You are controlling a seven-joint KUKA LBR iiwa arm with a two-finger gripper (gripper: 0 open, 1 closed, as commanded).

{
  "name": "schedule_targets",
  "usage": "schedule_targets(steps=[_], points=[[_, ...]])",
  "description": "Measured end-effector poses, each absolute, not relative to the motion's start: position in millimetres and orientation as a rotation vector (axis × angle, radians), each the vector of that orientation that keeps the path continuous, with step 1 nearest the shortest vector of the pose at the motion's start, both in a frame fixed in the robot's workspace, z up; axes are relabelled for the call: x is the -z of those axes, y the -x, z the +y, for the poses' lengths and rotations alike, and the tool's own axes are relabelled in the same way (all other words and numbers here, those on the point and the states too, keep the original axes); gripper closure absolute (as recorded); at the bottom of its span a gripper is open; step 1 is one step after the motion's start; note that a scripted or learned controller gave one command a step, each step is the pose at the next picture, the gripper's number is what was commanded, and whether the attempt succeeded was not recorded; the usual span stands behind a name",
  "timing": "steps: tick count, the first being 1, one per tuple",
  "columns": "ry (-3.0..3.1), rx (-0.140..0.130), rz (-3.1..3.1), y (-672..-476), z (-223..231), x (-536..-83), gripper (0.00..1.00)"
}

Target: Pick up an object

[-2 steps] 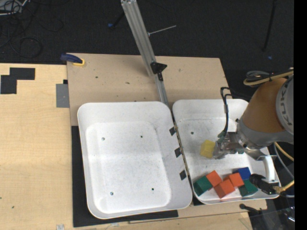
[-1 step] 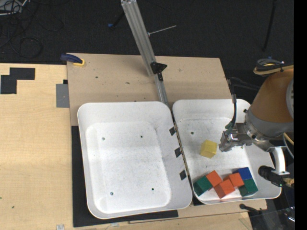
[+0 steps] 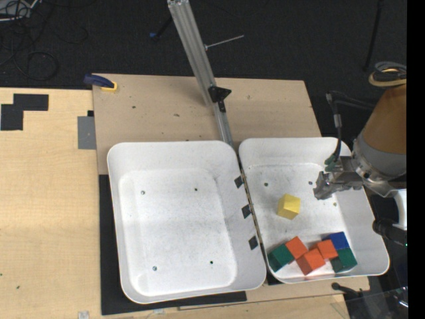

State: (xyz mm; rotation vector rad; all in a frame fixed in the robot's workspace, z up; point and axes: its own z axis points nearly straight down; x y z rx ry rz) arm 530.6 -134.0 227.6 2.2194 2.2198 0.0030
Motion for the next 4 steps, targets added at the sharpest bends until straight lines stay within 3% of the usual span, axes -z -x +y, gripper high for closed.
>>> schedule_targets(steps=[2, 4], points=[[-2.218, 0.0, 2.229, -545.5, -27.7, -238.3, 1.0], [-2.22, 0.003, 2.226, -572.6, 66.6, -235.5, 1.0]])
